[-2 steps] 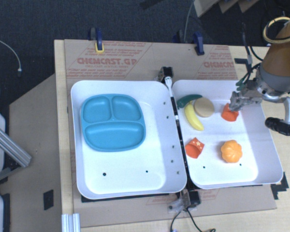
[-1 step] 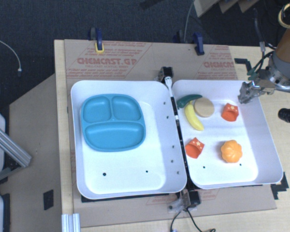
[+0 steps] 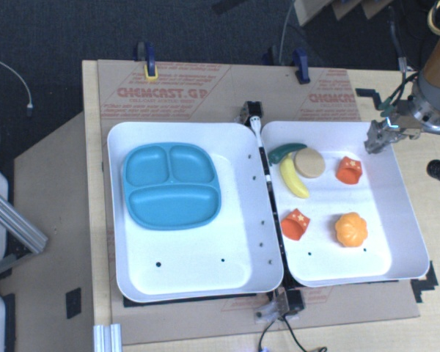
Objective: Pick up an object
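The worktop (image 3: 95,196) is a brown board carrying two shallow white bins side by side. The left bin (image 3: 198,270) holds a blue divided plate (image 3: 172,185), lying flat toward its 10 o'clock corner. The right bin (image 3: 396,226) holds the loose objects. An orange pumpkin-shaped piece (image 3: 350,229) sits toward 5 o'clock. A yellow banana (image 3: 293,177) lies toward 10 o'clock, with a tan round disc (image 3: 309,163) touching its upper end and a dark green piece (image 3: 286,152) just above them, against the bin's left wall. A red-orange piece (image 3: 349,170) sits near 1 o'clock, and a second red-orange piece (image 3: 295,224) sits toward 8 o'clock, well apart from the first. The arm enters at the bin's 2 o'clock edge; its gripper (image 3: 376,139) hangs over the bin's upper right corner, near the first red-orange piece but apart from it. Nothing is seen between the fingers, and their spread cannot be told at this size. Two blue clamps (image 3: 148,54) (image 3: 301,63) grip the board's far edge.
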`<action>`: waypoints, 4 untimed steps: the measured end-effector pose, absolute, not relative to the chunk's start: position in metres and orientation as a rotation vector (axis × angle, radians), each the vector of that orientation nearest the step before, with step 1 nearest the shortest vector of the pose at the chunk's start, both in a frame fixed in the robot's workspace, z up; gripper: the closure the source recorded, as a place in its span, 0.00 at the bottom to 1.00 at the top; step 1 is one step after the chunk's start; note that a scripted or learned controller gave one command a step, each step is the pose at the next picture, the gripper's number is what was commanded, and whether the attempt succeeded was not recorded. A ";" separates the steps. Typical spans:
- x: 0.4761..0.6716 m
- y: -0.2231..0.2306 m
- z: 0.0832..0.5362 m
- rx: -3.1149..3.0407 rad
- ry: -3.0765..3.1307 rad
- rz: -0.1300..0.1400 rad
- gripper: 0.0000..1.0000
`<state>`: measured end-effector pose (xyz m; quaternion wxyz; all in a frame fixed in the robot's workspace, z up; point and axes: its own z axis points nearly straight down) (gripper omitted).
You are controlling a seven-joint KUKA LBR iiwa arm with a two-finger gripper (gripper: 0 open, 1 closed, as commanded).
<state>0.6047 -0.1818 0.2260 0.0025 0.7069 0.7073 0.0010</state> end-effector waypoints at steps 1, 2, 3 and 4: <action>0.603 -0.128 0.225 2.219 2.229 0.000 1.00; 0.589 -0.086 0.232 2.221 2.226 -0.001 1.00; 0.575 -0.045 0.231 2.220 2.228 -0.001 1.00; 0.570 0.001 0.233 2.219 2.227 -0.001 1.00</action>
